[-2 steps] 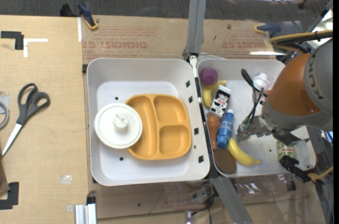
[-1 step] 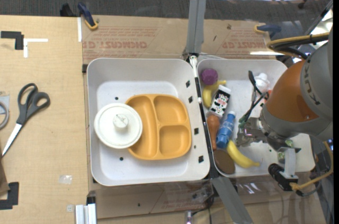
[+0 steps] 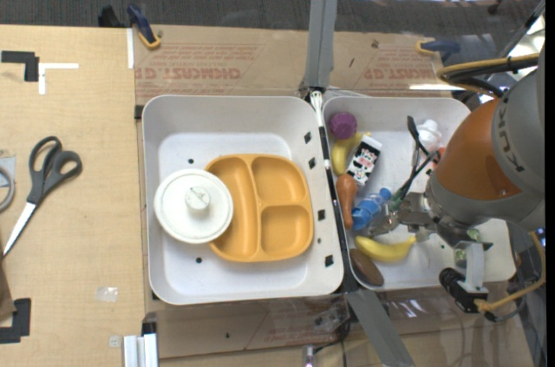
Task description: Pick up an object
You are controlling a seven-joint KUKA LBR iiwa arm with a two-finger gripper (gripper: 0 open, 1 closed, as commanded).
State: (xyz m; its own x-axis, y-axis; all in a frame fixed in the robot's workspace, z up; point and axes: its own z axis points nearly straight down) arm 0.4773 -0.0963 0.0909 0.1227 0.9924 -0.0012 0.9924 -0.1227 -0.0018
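Observation:
The right bin (image 3: 451, 109) holds several small things. A purple ball (image 3: 343, 124) lies at its far left, with a black-and-white carton (image 3: 366, 159) and a yellow piece (image 3: 339, 155) just in front of it. An orange carrot (image 3: 347, 196), a blue object (image 3: 368, 212), a banana (image 3: 386, 248) and a brown spoon (image 3: 368, 269) lie nearer the front. My gripper (image 3: 397, 214) hangs low over the bin, right beside the blue object and just above the banana. The grey and orange arm (image 3: 477, 166) hides the bin's right half.
The left bin (image 3: 165, 270) carries a yellow divided plate (image 3: 269, 205) with a white round lid (image 3: 194, 204) on its left side. Scissors (image 3: 39, 179) lie on the wooden bench at the left. A black utensil (image 3: 418, 150) with a white end leans by the arm.

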